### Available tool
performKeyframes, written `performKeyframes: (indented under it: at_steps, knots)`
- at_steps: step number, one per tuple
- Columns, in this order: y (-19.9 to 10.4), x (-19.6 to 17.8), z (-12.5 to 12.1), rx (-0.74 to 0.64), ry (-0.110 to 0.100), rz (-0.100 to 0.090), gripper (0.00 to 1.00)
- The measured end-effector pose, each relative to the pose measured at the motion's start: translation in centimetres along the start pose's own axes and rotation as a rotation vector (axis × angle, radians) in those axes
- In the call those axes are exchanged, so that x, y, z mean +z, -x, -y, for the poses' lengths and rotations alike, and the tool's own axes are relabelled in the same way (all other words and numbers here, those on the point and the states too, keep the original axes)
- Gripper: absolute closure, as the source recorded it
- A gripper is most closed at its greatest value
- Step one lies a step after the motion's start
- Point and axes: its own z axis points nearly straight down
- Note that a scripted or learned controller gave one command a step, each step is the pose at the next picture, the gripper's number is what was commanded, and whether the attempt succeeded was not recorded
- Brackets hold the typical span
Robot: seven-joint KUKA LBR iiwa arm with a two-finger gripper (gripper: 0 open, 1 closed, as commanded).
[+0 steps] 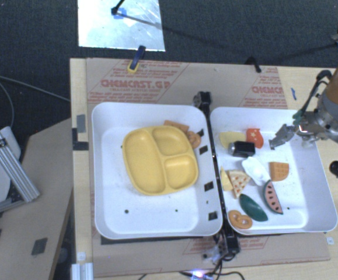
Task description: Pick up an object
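The gripper (281, 136) hangs over the right bin (317, 174) near its 2 o'clock corner, fingers slightly spread and pinching nothing, tips pointing toward 9 o'clock. The candidates lie crowded in that bin's left half: a red piece (254, 136) just beside the gripper at its 9 o'clock, a black block (242, 149) touching a pale yellow piece (230, 139), and below them a white piece (255, 169), an orange waffle (278, 171), a pizza wedge (237, 181), a watermelon slice (271, 197), a dark green piece (253, 207) and a pretzel (239, 219). The left bin (107, 168) holds a yellow divided plate (159, 159).

The arm appears to be at the approach stage. The red piece looks the best target, being nearest and clear on its 3 o'clock side. A good attempt would centre over it, widen the fingers enough to straddle it, and descend straight, keeping away from the black block at 7 o'clock. Flat pieces such as the waffle would probably slip.
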Motion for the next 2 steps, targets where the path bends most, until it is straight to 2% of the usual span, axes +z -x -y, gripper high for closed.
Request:
performKeyframes:
  at_steps: [1, 2]
  knots:
    - [-1.1, 13.2, 7.0, 0.004, -0.016, -0.005, 0.00]
    - [-0.9, 11.4, 6.4, 0.002, 0.002, 0.000, 1.00]
